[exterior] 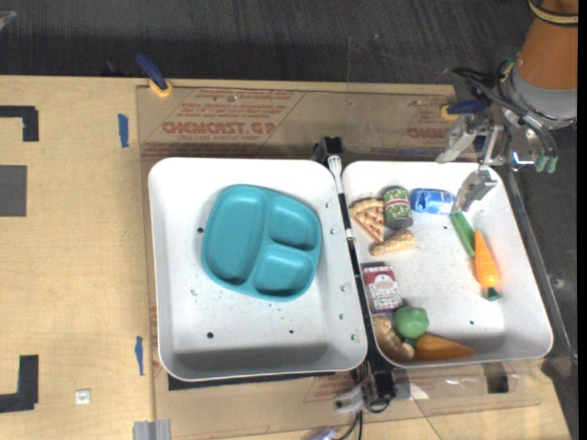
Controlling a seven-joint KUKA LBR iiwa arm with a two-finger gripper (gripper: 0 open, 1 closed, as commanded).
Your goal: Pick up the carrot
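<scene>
Plywood covers the bench (73, 246), with blue tape marks and black tape corners along its left side, and two shallow white bins sit side by side on a brown printed sheet near its middle. A dark clamp strip runs between them. Lying in the left bin (174, 328) is a teal divided plate (261, 239), set a little toward that bin's far edge.

Over in the right bin (527, 324), several toy foods are scattered. Along its right edge lies the carrot (485, 260), orange with a small green tip pointing to the near edge, and just beside its far end rests a green pod-like piece (463, 230). At the far edge sit a blue packet (431, 200) and a dark green can (396, 205), with a waffle-patterned piece (369, 218) and a pale pastry (394, 242) close to the divider. A small red carton (382, 288) lies against the left wall. In the near left corner a green ball (412, 321) touches a tan item, and a second orange carrot-like piece (444, 346) lies along the near edge.

Reaching in from the far right corner, the grey arm with its orange band carries the gripper (477, 189), which hangs over the bin's far right corner, near the far end of the green pod. Whether its jaws are spread or pressed together cannot be told; nothing is seen between them
</scene>
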